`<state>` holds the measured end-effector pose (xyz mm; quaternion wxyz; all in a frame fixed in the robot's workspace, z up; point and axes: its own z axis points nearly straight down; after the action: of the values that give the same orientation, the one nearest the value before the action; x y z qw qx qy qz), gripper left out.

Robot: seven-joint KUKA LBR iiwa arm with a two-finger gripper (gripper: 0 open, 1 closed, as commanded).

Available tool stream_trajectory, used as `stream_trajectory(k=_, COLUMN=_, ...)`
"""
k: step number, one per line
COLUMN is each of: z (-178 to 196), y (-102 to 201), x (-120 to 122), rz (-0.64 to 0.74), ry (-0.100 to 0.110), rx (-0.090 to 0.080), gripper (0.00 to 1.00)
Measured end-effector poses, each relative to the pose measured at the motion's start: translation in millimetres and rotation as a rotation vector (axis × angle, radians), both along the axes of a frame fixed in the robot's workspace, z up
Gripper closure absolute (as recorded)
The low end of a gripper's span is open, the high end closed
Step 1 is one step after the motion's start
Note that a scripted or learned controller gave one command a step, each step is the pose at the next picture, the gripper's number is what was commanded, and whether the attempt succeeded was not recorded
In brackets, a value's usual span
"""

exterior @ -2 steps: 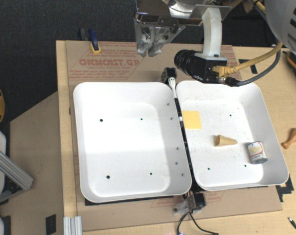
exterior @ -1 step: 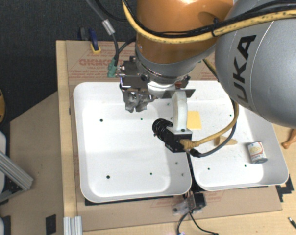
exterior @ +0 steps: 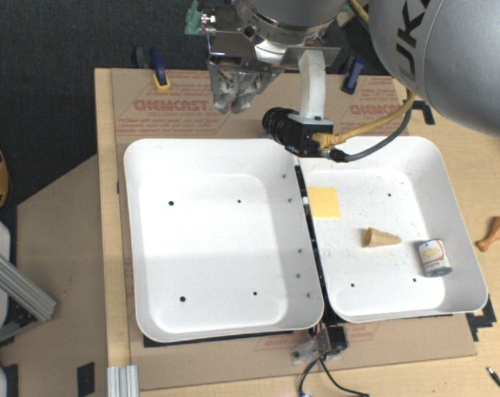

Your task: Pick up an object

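Claw (exterior: 236,91) hangs above the left white plastic bin's (exterior: 142,222) far rim; its grip state cannot be told.

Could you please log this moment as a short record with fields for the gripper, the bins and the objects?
gripper: above the bench, beyond the far edge of the left bin
left bin: white, shallow
right bin: holds three objects
yellow square: flat, near the divider
cone-shaped piece: lying mid-bin
small can: on its side, toward the right wall
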<state>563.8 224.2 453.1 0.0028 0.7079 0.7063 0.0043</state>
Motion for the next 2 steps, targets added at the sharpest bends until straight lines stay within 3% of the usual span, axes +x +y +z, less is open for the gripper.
stream_trajectory(k=1, z=23.3, y=1.1, x=-82.6, rz=0.007, ry=0.012, rx=0.000, gripper=1.00)
stream_trajectory(k=2, z=-131.4, y=-0.3, x=-87.0, rz=0.000, ry=0.027, rx=-0.010, gripper=1.00)
